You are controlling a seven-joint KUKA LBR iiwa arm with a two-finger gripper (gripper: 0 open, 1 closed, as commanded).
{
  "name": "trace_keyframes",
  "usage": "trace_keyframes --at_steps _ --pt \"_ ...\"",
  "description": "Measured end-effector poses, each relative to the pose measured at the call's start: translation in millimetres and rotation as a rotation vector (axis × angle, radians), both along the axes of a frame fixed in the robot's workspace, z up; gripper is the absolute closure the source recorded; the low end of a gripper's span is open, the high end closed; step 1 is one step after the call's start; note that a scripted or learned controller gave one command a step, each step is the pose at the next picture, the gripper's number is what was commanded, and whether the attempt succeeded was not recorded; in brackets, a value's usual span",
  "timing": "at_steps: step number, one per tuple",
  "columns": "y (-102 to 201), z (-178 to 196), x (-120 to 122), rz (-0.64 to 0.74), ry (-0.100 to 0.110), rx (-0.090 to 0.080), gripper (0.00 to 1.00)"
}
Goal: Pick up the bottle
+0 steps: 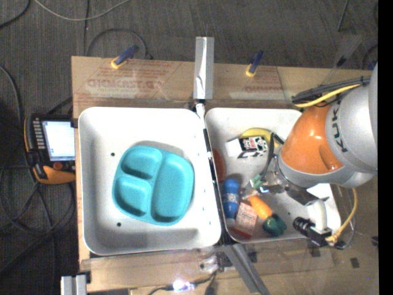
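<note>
The claw [265, 182] sits low in the right bin [288, 117], hidden under the orange wrist, so I cannot tell how wide it stands or whether it has anything; the step looks like the descent toward a grasp; the bottle [231, 196], blue, lies just left of it by the bin's left wall; next it likely needs to shift left and close over it; one bottle, two bins, one teal tray [153, 184] in the left bin [98, 128] on the table [153, 82]

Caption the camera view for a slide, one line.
Grey-and-orange arm reaching over the right white bin of clutter including a blue bottle; a turquoise divided tray lies in the left bin.
</note>
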State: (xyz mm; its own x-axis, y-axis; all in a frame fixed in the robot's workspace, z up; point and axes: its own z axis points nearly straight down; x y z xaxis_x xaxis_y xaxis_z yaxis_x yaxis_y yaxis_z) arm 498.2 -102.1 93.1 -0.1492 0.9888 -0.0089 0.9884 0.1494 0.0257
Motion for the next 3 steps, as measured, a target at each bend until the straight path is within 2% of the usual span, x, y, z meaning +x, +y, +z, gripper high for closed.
trace_keyframes --at_steps 1,2,3 --pt "-7 0 -1 -0.009 0.000 -0.010 0.00" --pt "58 90 -7 -0.352 0.028 0.007 0.00" --pt "69 89 -15 -0.544 0.029 0.011 0.00"
